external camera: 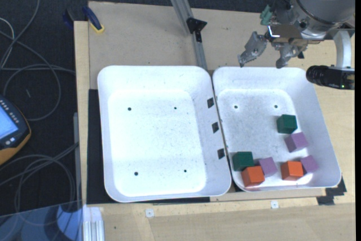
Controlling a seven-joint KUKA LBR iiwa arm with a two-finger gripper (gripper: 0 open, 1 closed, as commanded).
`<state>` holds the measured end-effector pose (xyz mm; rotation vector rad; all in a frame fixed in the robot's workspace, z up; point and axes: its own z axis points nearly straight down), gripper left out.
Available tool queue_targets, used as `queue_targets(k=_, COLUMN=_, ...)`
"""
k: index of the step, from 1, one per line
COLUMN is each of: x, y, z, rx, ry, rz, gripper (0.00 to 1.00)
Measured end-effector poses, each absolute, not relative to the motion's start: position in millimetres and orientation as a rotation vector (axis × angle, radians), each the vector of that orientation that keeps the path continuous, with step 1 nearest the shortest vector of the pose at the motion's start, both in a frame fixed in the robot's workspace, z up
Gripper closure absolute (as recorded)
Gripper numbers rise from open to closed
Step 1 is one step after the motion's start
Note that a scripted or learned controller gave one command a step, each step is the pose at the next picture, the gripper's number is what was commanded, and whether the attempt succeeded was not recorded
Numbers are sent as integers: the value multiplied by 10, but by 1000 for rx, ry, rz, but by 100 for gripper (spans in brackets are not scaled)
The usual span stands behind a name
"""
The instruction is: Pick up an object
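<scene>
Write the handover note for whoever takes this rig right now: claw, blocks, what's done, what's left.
Claw: open, holding nothing, raised over the far rim of the right bin.
Blocks: all in the right bin. Green block mid-right, purple block just below it. Along the near edge: a second green block, orange block, purple, orange, purple.
Done: nothing picked.
Left: descend, grasp one block, lift. The upper green block looks least crowded.

White bins (107, 84): 2
Green blocks (287, 123): 2
Orange blocks (253, 176): 2
Purple blocks (296, 141): 3
Blocks in all: 7
Arm hand (265, 59): 1
</scene>
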<state>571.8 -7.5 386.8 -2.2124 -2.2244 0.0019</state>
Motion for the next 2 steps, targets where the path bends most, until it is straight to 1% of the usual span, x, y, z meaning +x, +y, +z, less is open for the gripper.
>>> queue_targets(k=1, x=5046, y=-340, z=2875, rx=-2219, ry=-2212, rz=12, gripper=0)
queue_targets(k=2, x=4812, y=-318, z=3696, rx=-2225, ry=-2228, rz=-12, gripper=0)
